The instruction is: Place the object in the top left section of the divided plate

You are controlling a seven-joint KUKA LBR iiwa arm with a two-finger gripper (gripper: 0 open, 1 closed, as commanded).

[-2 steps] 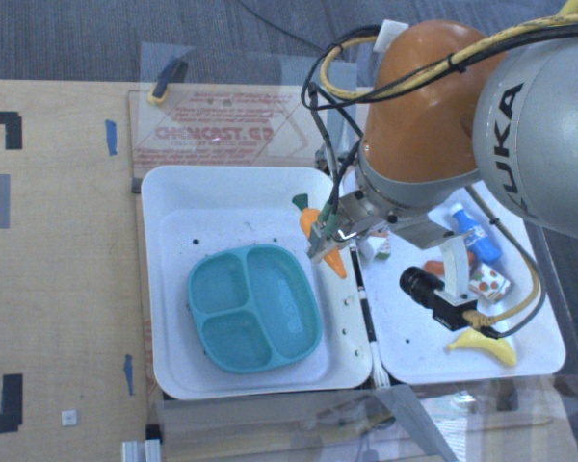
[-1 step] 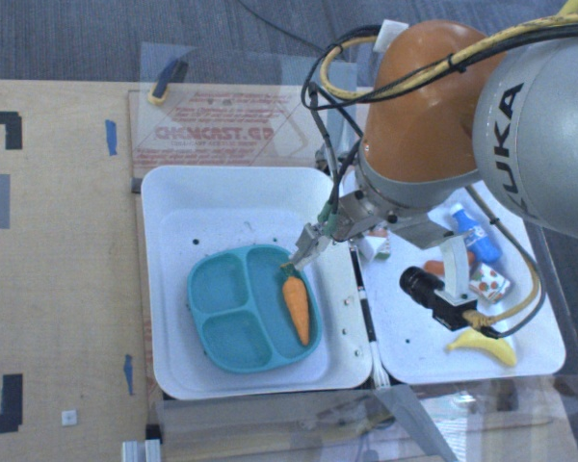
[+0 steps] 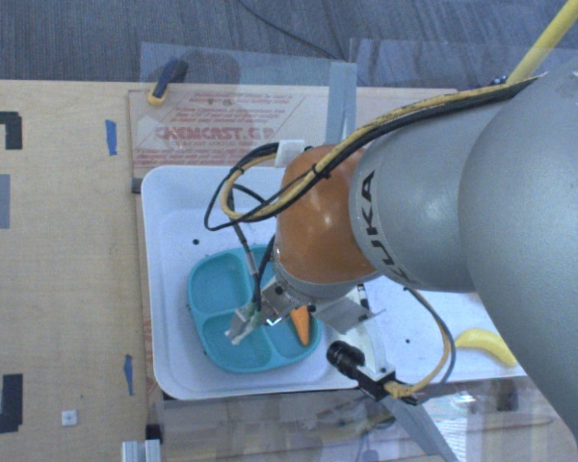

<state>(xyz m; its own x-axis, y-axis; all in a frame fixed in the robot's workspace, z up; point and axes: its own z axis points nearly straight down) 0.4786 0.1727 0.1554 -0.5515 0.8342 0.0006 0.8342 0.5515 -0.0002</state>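
A teal divided plate (image 3: 222,306) lies in the left white bin (image 3: 169,258). My gripper (image 3: 246,325) hangs low over the plate's lower middle, under the arm's orange band (image 3: 318,224). A small orange carrot-shaped object (image 3: 302,326) sits just right of the gripper, at the plate's right edge; the view does not show it held. The arm hides the plate's right part.
A yellow banana (image 3: 486,346) lies in the right bin, mostly covered by the grey arm. A clear sheet with a printed label (image 3: 217,128) and an orange-tipped tool (image 3: 166,80) lie behind the bins. Black and yellow cables (image 3: 233,192) loop above the plate.
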